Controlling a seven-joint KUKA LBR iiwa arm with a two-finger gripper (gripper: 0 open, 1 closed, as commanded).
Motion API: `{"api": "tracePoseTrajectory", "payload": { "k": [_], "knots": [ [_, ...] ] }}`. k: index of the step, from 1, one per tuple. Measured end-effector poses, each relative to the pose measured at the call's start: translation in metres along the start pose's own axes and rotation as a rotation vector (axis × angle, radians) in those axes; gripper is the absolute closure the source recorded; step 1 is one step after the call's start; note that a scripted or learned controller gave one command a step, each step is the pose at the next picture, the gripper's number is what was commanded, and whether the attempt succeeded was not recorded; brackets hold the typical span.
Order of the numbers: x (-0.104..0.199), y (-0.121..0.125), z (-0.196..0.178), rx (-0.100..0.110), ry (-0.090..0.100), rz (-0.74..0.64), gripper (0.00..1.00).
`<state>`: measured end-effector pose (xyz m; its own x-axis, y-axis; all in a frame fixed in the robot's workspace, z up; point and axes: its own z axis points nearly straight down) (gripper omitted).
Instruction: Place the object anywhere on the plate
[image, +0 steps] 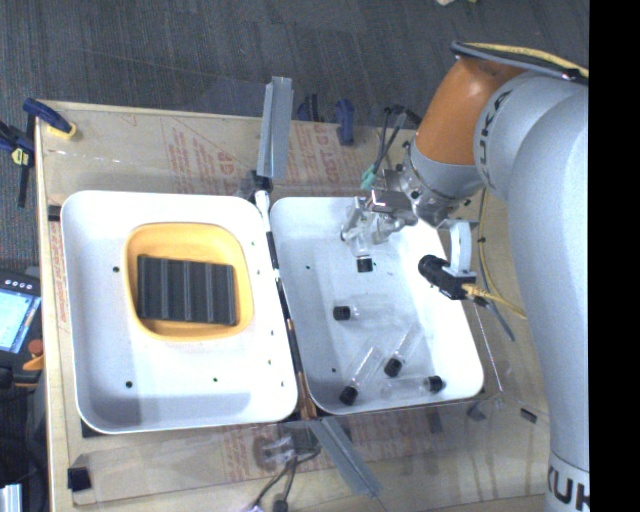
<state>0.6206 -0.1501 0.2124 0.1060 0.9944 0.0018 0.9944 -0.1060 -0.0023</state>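
A yellow plate with a dark ridged centre lies in the left bin. Several small clear tubes with black caps lie in the right bin: one cap near the middle, others along the front. Another small black cap sits just below my gripper, which hangs over the far part of the right bin. Whether that piece is touching the gripper is unclear.
The grey arm with its orange band fills the right side above the right bin. A black cable fitting hangs over that bin's right part. Clamps and metal rails stand along the bench's far edge.
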Motion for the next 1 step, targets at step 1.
{"api": "tracePoseTrajectory", "payload": {
  "k": [1],
  "knots": [
    [0.0636,0.0098,0.0029,-0.001,-0.001,-0.073,1.0]
  ]
}}
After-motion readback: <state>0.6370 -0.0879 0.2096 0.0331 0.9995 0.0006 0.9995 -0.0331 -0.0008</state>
